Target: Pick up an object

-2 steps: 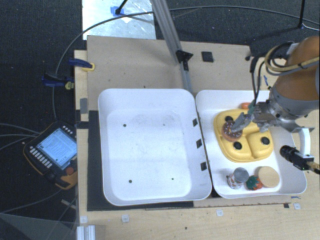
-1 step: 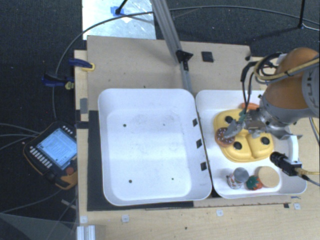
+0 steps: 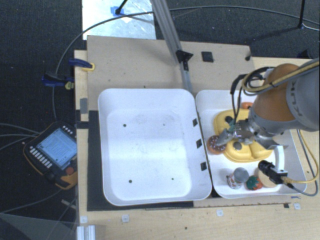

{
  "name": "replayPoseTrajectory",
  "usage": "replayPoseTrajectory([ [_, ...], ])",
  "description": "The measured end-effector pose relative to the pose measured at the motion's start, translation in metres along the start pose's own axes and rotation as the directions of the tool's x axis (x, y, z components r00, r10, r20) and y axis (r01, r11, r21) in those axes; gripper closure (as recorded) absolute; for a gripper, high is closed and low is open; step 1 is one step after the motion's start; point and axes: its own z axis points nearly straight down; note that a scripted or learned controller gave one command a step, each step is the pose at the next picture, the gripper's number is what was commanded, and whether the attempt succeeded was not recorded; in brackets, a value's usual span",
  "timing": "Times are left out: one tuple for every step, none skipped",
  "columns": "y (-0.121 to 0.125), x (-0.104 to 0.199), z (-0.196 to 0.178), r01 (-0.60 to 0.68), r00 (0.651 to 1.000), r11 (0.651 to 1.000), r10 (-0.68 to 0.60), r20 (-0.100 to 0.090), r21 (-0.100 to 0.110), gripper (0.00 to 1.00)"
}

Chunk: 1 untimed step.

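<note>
**Arm working low over the crowded right bin**

From the overhead camera, the grey arm [image 3: 295, 96] is reaching in from the right and bending down over the right bin [image 3: 207, 101]. Its orange band is sitting above the wrist, and the gripper [image 3: 231, 134] is hanging close over the left part of a large yellow object [image 3: 245, 151] lying in the middle of that bin. The tool is seen from above and partly against the yellow surface, so I cannot tell how it is set, nor whether anything is caught in it.

Every candidate for picking is lying in this right bin. Just beside the yellow piece, toward the divider, a small round brown-and-pink item [image 3: 216, 143] is resting, very near the gripper. Along the front wall a grey ball-like thing [image 3: 241, 174] is sitting next to a small red-and-green object [image 3: 254, 183], with another small pale piece [image 3: 232, 181] beside them. What looks like a black attachment [image 3: 267, 169] is sticking out from the wrist over these.

The left bin [image 3: 150, 144] is standing alongside, its rim touching the right one's. A teach pendant [image 3: 52, 151] is lying on the floor to the left.

Judging by where the tool is hovering, the arm is probably going for the yellow object or the round item at its edge; with things this closely packed, a slip onto a neighbour seems possible.
</note>
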Motion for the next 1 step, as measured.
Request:
replayPoseTrajectory([
  [0.0063,0.0002,0.0062,0.002,1.0,1.0,-0.002,0.001,-0.017,0.0],
])
